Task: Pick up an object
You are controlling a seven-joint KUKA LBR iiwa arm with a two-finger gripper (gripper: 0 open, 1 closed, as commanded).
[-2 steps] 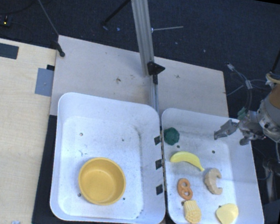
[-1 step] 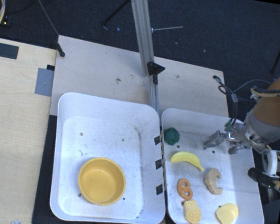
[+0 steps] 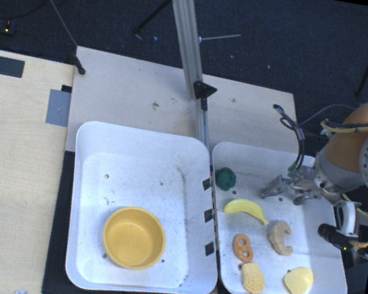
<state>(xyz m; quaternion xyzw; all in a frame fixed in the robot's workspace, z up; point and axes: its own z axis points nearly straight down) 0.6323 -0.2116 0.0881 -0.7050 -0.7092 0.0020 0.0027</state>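
My gripper (image 3: 281,195) hangs low over the back of the right bin (image 3: 328,291), its two metal fingers spread open with nothing between them. Just in front of it and to the left lies a yellow banana (image 3: 246,209). A dark green ball (image 3: 225,179) rests by the bin's left wall, to the left of the gripper. Nearer the front are a beige lumpy piece (image 3: 281,237), an orange pretzel (image 3: 242,247), a yellow corn cob (image 3: 252,278) and a pale yellow wedge (image 3: 298,280).
The left bin (image 3: 100,142) holds a yellow bowl (image 3: 133,237) toward its front. A metal strut (image 3: 189,38) slants down from the back to the wall between the bins. Cables (image 3: 298,138) loop behind the arm's wrist at the right.
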